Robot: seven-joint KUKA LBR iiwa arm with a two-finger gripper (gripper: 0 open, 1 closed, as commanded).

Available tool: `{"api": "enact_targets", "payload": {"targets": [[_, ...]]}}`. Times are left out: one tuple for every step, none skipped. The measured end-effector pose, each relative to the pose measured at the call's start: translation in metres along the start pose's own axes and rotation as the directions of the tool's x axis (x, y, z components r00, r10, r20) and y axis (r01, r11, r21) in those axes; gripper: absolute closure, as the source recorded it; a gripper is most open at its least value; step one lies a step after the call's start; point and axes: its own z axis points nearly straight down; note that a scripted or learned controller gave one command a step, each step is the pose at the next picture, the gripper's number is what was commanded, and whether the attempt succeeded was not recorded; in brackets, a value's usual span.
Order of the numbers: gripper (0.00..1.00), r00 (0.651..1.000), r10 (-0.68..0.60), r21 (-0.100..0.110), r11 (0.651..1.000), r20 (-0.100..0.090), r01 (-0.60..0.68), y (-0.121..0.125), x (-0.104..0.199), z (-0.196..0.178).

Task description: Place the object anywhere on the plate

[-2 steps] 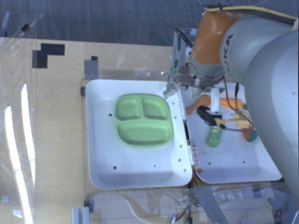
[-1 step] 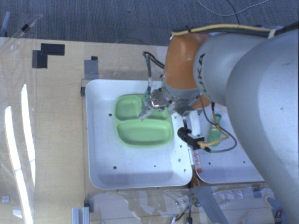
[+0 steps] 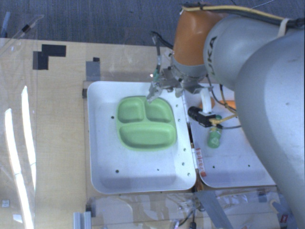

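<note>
Right bin point(image 3: 238, 173), close to its left wall: a small green bottle-shaped object point(image 3: 214, 138), smooth and rounded, its far end a paler green; upright or lying cannot be told from this angle. It sits apart from the plate point(image 3: 145, 135), which lies in the left bin point(image 3: 102, 142), toward that bin's right side. Plate is pale green, matte, a rounded rectangle moulded into three hollows: two small ones on the far side, one wide one on the near side. Tool point(image 3: 153, 93) hangs over the plate's far rim, about where the ridge between the two small hollows begins; whether it is open or closed cannot be told, and nothing is seen held in it. Both bins are shallow, white, round-cornered, dotted with small dark holes. Worktop point(image 3: 52, 128) is pale and wood-toned.
</note>
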Motion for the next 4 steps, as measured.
{"api": "enact_targets", "payload": {"targets": [[1.00, 1.000, -0.005, -0.006, 1.000, 0.000, 0.005, 0.002, 0.001, -0.012], [1.00, 0.982, 0.189, 0.001, 0.982, 0.001, -0.189, -0.056, -0.038, -0.033], [1.00, 0.976, 0.219, 0.002, 0.976, 0.002, -0.219, -0.046, -0.086, 0.001], [1.00, 0.986, 0.164, 0.001, 0.986, 0.000, -0.164, -0.088, -0.006, -0.040]]}}
